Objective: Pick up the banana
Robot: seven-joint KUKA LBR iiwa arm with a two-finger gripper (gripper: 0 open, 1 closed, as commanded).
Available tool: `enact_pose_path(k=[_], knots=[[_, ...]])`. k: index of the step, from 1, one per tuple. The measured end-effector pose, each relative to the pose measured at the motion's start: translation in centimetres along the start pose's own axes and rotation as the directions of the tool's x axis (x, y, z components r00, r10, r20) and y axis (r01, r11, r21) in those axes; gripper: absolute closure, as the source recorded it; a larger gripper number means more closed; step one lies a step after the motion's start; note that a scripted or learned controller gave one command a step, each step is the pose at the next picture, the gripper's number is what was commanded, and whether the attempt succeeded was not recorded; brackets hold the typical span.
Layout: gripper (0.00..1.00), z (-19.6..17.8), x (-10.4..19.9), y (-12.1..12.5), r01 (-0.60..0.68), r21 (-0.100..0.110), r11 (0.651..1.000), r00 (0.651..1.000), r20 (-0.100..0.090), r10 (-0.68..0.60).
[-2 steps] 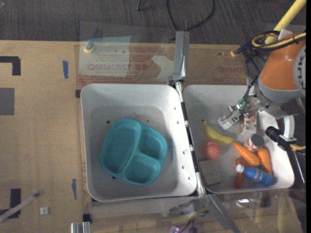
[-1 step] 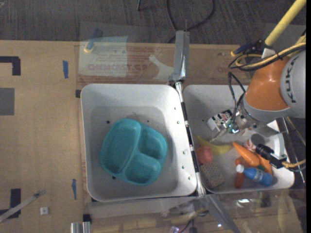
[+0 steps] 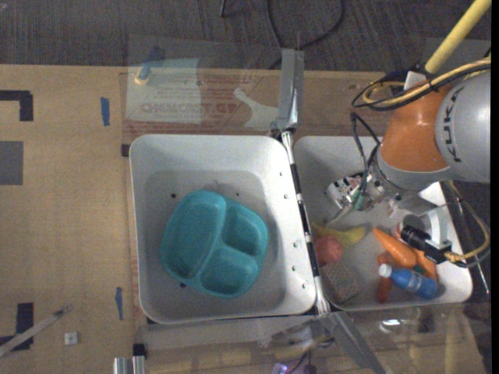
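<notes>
Camera view. Two white bins sit side by side on the bench. The left bin (image 3: 148,232) holds a teal divided plate (image 3: 214,242) and nothing else of note. The right bin (image 3: 312,162) holds the clutter: the banana (image 3: 348,233) lies near the bin's middle, a yellow curve running roughly left to right, with a pinkish round fruit (image 3: 328,248) touching or just beside its lower left end and an orange carrot (image 3: 396,246) just beside its right end. A blue bottle (image 3: 411,280) and a dark sponge-like block (image 3: 341,280) lie nearer the front wall.

The arm (image 3: 437,135) reaches in from the right, and the gripper (image 3: 349,192) hangs just above and behind the banana, not in contact with it. Whether the claw stands wide or narrow cannot be told; the wrist and cabling obscure it.

Assessment of the step in hand: this appears to be the approach before the grasp. A sound execution calls for descending over the banana's middle, closing across its narrow width, clear of the neighbours at either end. Risk: a descent biased to either end may catch the carrot or the pink fruit instead.
</notes>
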State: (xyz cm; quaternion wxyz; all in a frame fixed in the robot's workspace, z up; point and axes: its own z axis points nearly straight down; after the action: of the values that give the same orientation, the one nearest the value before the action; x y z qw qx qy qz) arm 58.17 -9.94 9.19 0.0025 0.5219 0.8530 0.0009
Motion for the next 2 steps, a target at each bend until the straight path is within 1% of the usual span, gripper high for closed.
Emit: enact_pose_path(k=[1, 2], knots=[[0.00, -1.8, -0.8, -0.8, 0.055, 0.000, 0.998, 0.998, 0.000, -0.055], [0.00, 0.2, 0.5, -4.5, 0.289, -0.006, 0.957, 0.957, 0.003, -0.289]])
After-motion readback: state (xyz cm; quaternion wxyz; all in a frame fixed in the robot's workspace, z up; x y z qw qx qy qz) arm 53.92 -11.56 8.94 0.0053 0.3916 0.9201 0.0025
